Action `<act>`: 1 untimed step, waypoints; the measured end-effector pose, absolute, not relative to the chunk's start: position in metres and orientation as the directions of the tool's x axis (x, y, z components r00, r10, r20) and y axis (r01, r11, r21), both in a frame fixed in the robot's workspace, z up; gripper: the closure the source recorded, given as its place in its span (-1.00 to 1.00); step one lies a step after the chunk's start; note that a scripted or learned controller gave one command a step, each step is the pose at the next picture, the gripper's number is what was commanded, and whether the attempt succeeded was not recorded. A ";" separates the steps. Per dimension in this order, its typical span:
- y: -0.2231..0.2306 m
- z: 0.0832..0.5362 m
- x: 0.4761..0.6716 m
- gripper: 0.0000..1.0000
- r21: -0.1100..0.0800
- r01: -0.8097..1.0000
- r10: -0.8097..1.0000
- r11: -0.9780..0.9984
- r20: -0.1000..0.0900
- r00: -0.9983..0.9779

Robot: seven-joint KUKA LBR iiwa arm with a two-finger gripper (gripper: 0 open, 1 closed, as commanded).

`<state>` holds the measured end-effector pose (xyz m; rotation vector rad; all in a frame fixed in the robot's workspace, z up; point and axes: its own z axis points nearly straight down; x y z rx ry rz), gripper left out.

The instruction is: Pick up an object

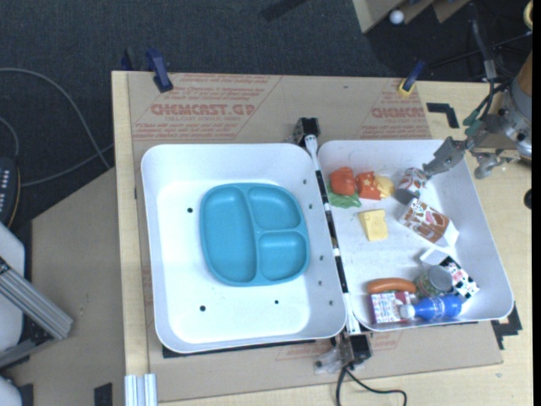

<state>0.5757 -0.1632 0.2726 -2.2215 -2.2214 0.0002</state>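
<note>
Jaws [435, 164] state cannot be determined; crowded items beside the small can [410, 183] risk a deflected, failed grasp.

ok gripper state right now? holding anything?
Gripper: over the right bin, fingertip at a small grey-and-red object. Open or closed cannot be told; no grasp visible.

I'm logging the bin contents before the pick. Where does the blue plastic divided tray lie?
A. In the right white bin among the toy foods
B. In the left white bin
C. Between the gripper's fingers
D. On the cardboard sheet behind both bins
B: the blue plastic divided tray lies flat in the middle of the left white bin, while the gripper is over the right white bin.
</note>
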 end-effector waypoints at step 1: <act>-0.167 0.140 0.605 -1.00 -0.003 1.000 1.000 0.000 0.001 0.000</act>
